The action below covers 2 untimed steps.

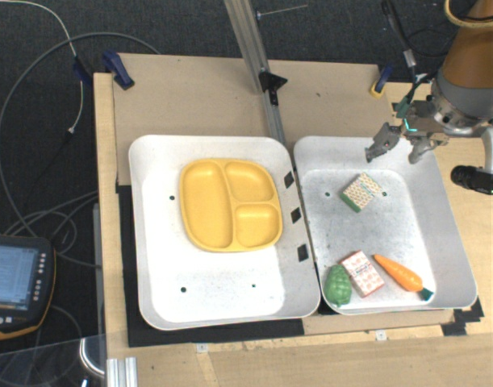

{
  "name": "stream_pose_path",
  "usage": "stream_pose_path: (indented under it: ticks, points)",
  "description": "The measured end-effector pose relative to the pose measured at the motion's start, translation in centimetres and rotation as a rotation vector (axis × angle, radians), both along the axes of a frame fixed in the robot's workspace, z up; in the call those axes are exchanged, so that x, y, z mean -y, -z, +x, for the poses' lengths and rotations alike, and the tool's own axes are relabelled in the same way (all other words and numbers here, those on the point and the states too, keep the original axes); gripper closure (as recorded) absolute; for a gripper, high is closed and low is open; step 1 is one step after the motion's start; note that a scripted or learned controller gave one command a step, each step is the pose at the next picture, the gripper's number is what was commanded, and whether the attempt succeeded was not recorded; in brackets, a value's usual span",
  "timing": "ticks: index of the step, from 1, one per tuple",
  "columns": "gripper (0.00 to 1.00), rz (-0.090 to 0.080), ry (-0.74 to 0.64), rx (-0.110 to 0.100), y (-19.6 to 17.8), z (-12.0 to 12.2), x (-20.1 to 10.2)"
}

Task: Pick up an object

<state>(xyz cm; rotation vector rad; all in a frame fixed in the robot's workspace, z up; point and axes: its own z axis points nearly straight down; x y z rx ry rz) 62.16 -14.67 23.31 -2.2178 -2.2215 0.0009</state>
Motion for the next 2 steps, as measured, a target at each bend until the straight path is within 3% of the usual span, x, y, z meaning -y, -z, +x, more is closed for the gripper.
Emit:
stream_pose_path:
  ticks: [1,2]
  points:
    - [0.0,0.0,0.0,0.0,0.0,0.0,0.0]
    - [0.0,0.001,-0.001,-0.005,6.1,0.1,-0.7]
